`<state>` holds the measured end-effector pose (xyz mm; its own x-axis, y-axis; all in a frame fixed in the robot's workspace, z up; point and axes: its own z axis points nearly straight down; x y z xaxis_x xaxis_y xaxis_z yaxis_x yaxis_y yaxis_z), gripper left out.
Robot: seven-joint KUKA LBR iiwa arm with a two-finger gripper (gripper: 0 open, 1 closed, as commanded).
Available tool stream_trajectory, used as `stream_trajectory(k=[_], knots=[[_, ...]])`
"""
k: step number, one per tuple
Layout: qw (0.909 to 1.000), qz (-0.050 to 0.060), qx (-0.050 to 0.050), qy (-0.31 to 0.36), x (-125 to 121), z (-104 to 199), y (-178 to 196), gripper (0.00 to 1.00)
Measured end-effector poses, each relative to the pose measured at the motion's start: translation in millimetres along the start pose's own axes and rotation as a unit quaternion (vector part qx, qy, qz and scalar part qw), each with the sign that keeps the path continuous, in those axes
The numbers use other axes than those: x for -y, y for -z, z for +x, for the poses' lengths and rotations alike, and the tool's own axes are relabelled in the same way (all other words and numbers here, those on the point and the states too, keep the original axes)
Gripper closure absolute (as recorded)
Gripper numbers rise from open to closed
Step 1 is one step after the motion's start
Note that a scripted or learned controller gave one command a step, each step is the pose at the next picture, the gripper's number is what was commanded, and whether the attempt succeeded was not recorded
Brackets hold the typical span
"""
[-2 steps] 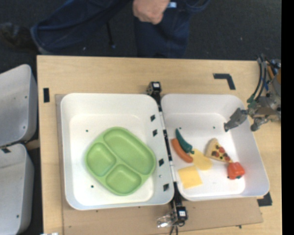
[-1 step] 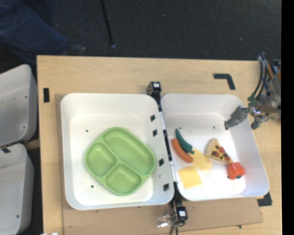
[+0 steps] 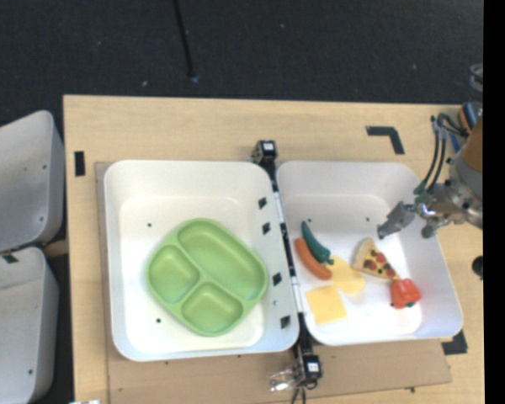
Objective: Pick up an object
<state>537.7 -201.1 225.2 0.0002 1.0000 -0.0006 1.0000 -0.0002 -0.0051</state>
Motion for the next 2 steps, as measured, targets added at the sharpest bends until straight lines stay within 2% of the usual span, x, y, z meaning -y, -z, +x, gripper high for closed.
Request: stream_trajectory(k=[2], knots=[[1.0,0.0,0.0,-0.002,-6.8,7.7,-90.1,0.0]])
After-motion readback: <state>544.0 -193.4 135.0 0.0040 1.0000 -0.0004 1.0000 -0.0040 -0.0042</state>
